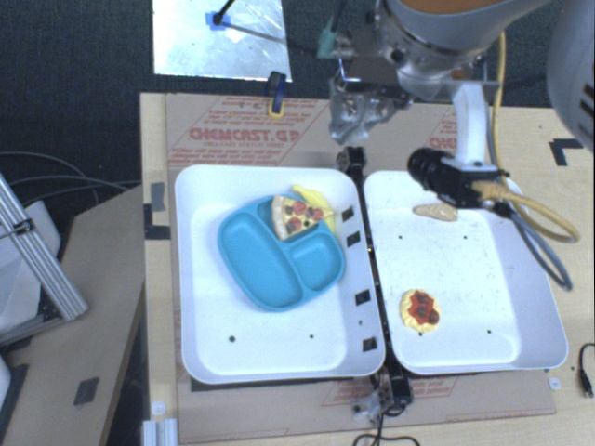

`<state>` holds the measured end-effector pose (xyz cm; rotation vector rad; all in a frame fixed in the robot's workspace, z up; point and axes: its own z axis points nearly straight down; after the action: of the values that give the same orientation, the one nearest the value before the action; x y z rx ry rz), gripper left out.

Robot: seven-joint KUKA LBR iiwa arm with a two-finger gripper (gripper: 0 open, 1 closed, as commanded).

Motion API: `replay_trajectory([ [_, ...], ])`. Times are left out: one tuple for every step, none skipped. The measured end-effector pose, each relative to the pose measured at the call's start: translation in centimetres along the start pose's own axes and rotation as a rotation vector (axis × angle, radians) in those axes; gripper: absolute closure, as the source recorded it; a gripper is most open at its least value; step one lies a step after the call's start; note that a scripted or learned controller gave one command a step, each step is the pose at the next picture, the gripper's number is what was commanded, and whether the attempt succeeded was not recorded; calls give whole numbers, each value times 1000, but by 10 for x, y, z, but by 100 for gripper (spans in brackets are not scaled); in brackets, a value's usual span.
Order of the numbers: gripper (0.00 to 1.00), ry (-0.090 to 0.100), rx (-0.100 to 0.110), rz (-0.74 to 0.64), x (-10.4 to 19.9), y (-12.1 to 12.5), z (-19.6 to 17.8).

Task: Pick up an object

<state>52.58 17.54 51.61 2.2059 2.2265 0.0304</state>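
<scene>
Tan flat oval piece (435,212), long axis left-right, in right bin (483,342); tool (353,133) grip state unclear.

Bright even overhead light, glare on foil sheet (221,24), soft shadows in white bins (214,342), arm (465,7) blurred close-up, slightly soft overall

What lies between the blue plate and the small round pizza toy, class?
In the camera view, bare floor of the left bin, the ridge where both bins meet, then bare floor of the right bin separate blue plate and pizza toy.
</scene>
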Motion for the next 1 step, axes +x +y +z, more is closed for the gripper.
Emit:
replay_trajectory([
  [100, -9, 26, 0, 62, -2, 96],
])
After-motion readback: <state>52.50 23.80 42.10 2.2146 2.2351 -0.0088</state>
